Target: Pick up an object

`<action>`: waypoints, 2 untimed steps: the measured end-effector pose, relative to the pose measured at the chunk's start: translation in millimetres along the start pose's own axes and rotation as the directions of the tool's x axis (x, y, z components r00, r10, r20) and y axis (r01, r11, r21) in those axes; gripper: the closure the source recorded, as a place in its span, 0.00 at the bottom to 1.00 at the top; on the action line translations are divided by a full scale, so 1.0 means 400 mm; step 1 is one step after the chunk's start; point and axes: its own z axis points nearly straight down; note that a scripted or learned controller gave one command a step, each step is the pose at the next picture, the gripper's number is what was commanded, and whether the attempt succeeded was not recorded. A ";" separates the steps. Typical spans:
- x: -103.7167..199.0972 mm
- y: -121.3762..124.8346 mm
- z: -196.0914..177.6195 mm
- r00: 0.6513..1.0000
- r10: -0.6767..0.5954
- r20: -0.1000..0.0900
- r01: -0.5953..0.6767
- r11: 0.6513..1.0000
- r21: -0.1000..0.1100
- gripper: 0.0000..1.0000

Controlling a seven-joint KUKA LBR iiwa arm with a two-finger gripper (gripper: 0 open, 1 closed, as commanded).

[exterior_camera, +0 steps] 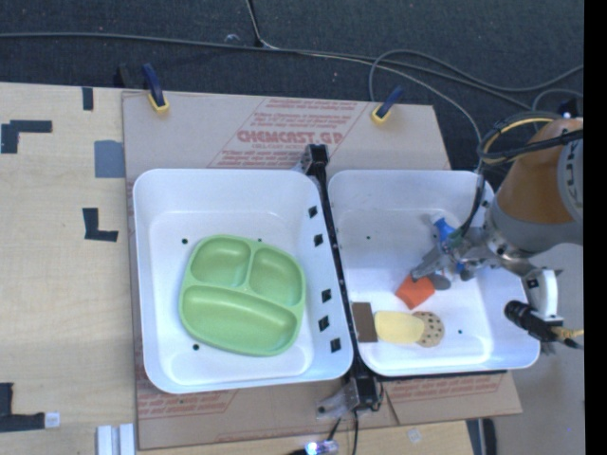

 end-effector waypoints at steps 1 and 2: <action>0.001 0.002 -0.032 1.000 -0.001 0.001 0.001 1.000 -0.004 1.00; 0.024 -0.004 -0.174 1.000 -0.001 0.002 0.001 1.000 -0.009 1.00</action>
